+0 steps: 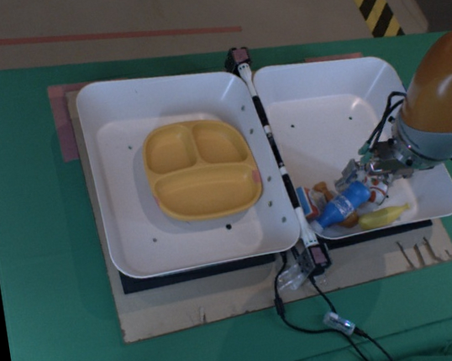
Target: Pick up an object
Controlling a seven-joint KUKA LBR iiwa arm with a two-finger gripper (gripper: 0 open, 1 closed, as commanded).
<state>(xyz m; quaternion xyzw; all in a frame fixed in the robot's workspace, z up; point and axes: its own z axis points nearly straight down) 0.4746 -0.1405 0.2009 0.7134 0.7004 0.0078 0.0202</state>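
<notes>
The counter (pixel 41 247) is covered with a green cloth and carries two shallow white bins side by side. In the left bin (pixel 115 176) lies a yellow plate (pixel 200 169) with three compartments, flat on the bottom. The right bin (pixel 325 109) holds a small group of things in its near corner: a blue bottle (pixel 342 204) lying on its side, a yellow banana (pixel 385 216) just beside it toward the near wall, and a small red and white package (pixel 312 200) next to the divider between the bins. The arm (pixel 443 98) comes in from the right, and the gripper (pixel 369 171) is low over this group, very near the blue bottle. If the gripper is open or closed, I cannot tell, because this part is too small and dark. No thing is seen held by it.
</notes>
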